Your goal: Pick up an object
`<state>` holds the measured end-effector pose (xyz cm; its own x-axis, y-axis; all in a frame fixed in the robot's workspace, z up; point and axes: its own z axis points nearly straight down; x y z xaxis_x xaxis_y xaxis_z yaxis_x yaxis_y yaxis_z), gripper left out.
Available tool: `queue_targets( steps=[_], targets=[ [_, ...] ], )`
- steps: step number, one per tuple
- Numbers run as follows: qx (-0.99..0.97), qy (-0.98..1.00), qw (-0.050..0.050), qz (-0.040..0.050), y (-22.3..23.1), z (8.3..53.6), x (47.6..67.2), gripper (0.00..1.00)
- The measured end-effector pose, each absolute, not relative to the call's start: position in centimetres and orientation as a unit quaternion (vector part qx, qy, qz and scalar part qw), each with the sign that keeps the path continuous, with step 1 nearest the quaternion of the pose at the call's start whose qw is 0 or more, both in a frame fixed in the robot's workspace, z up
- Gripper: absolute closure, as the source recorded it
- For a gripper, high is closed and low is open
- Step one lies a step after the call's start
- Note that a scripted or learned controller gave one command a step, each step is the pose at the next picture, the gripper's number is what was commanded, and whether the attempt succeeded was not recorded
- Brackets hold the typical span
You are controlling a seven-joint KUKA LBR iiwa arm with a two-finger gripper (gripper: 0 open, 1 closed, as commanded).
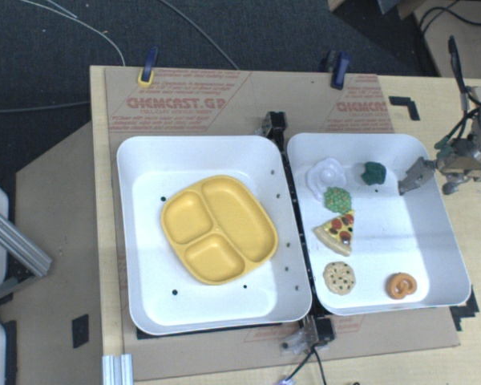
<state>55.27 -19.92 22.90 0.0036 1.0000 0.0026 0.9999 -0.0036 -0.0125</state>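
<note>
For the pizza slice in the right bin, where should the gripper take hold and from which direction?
Probably from straight above, closing across the narrow tip half of the pizza slice, which lies flat with its wide crust toward the cookie. The broccoli sits close at its upper end, so fingers are likely safer placed on the slice's left and right edges. The gripper is off at the bin's right side.

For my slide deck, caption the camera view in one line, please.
Claw at right bin's edge, toy foods inside; yellow tray in left bin.
</note>
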Motion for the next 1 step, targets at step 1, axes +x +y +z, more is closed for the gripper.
queue_targets(
  steps=[1],
  targets=[
    [-0.707,-0.707,0.000,0.0000,-19.88,23.60,55.55,0.00]
  ],
)
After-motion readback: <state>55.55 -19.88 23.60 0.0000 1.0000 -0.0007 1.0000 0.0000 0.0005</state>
